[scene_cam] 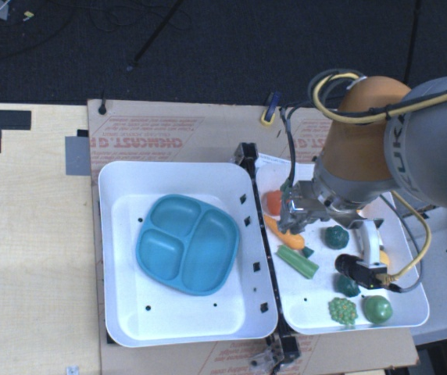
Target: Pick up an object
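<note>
Gripper [292, 223] low over right bin [419, 307], beside orange piece [282, 235] — finger state: cannot tell. Centre on one item, descend straight.

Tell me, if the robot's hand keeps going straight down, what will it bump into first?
Probably the orange piece lying in the right bin. The hand points down right over it, with the green stick just beyond. Height is hard to judge from above, so this is a guess.
</note>
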